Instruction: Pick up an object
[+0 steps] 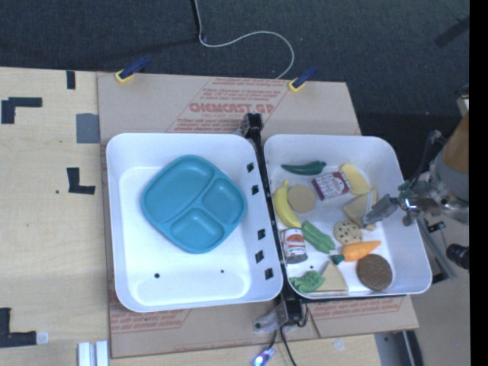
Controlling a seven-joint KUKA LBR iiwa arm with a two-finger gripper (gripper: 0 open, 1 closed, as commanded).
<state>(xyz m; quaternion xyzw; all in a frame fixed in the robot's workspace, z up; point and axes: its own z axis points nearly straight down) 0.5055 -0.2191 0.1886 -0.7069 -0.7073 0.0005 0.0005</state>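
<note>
carrot (pixel 358 251) lying crosswise, tip pointing right | arm reaching in from right, tool (pixel 379 210) hovering over right bin (pixel 396 158) | tool spread: cannot tell

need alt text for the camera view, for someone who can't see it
A robot claw reaches from the right over the right white bin, which is crowded with toy food including a banana and a carrot. The left white bin holds a blue divided plate.
</note>
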